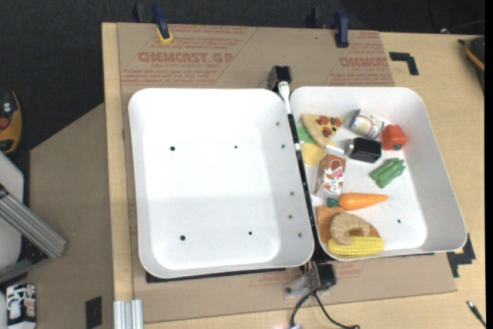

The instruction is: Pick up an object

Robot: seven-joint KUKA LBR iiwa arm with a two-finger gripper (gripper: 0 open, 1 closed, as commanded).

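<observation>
The right bin (pixel 431 189) holds several toy foods. A pizza slice (pixel 322 125) lies near its upper left, with a small can (pixel 366 122) and a red pepper (pixel 394 136) to its right. A black block (pixel 363 149) sits below the can. A green pepper (pixel 387 172) lies right of a small printed carton (pixel 333 174). An orange carrot (pixel 362 201) lies lower down. A bread piece (pixel 351 227) and a yellow corn cob (pixel 357 246) rest at the front left corner. A yellow piece (pixel 310 156) and a green piece (pixel 305 134) lie against the left wall.
The left bin (pixel 216 181) sits beside the right one on a cardboard sheet (pixel 231 50). Two blue and yellow clamps (pixel 162 25) (pixel 340 27) hold the sheet's far edge. A cable (pixel 320 297) runs out at the front.
</observation>
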